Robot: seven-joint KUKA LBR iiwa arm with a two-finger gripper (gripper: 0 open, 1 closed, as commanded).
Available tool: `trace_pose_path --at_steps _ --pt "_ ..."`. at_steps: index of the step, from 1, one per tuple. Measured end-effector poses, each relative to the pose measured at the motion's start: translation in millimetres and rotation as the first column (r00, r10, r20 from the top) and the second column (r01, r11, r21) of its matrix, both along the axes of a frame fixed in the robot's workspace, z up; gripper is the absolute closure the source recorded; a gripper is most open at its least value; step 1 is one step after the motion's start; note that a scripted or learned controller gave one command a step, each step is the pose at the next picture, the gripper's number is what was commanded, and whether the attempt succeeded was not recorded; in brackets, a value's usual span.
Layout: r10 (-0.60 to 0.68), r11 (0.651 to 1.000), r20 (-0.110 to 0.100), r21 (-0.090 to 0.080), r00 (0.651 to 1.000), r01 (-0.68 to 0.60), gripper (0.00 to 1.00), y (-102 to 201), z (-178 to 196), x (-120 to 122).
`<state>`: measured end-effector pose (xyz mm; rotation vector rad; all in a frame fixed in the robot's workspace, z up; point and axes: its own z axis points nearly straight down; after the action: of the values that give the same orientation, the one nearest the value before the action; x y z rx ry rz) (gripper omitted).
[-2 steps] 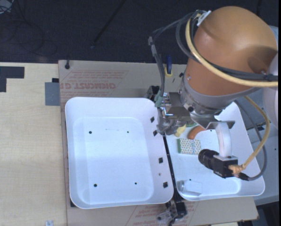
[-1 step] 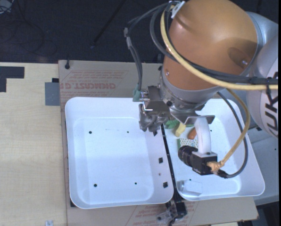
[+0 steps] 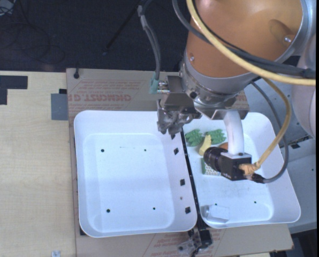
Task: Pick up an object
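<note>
Objects (image 3: 213, 146) clustered in right bin (image 3: 277, 208) — seemingly touching.

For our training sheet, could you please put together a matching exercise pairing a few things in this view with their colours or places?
Things:
1. band on the arm
2. left bin
3. toy pieces beside the tool
4. cable looping round the arm

Descriptions:
A. green, lying in the right bin
B. yellow
C. orange
D. white, with small dark dots on its floor

Pairs: 1-C, 2-D, 3-A, 4-B. The tool hangs over the divide between the bins.
</note>
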<state>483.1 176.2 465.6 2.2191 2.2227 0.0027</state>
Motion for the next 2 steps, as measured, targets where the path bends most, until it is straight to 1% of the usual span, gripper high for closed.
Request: trace_pose_path --at_steps 1,2 --pt "0.001 1.0 0.003 0.001 1.0 -0.001 1.0 33 76 18" --pt "-0.001 1.0 -0.004 -0.003 1.0 0.001 1.0 37 71 45"
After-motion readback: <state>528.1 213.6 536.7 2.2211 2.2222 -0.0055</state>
